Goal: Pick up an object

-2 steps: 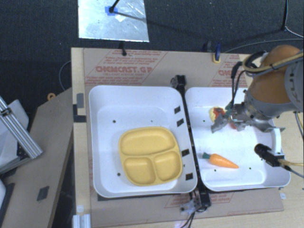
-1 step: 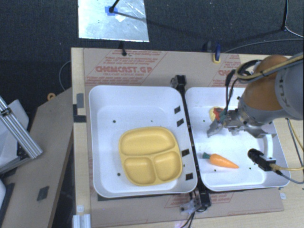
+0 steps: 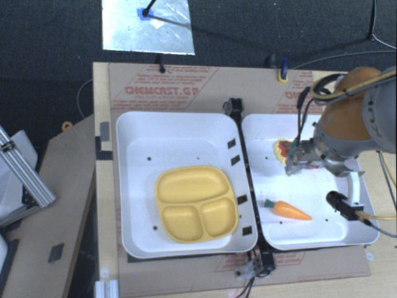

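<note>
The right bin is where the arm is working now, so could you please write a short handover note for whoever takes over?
Gripper: low in the right bin, over a small red and yellow object at the back; fingers unclear.
Carrot: lying free at that bin's front.
Yellow divided tray: in the left bin.
Done: no pick confirmed.
Left: grasp an object and lift it.

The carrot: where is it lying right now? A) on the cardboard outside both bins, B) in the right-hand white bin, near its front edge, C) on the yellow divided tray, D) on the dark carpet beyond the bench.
B: the carrot lies on the floor of the right bin, near its front wall, while the yellow divided tray sits in the left bin.
</note>
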Available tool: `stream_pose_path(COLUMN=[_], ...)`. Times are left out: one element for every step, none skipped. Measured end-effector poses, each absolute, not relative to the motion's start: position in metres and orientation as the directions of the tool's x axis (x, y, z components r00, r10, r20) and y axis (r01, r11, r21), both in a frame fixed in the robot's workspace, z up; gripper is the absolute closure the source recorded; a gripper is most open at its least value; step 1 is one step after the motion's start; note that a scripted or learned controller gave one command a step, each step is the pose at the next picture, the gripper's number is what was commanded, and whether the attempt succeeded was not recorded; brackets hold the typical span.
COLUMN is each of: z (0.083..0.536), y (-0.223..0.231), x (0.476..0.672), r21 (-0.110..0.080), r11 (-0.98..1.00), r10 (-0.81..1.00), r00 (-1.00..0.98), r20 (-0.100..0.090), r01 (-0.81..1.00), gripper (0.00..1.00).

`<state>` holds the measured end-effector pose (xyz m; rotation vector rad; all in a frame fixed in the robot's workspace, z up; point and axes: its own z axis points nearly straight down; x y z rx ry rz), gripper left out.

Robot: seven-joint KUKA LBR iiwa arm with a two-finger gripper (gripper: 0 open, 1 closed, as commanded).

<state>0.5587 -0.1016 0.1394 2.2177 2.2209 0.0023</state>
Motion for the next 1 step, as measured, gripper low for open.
stream_pose_path(z=[0.2032], y=[-0.1], x=[0.5635], r21=[0.007], r11=[0.005], r10=[1.0], r00=[-0.005], r20=[-0.001], r01=[1.0], gripper=[1.0])
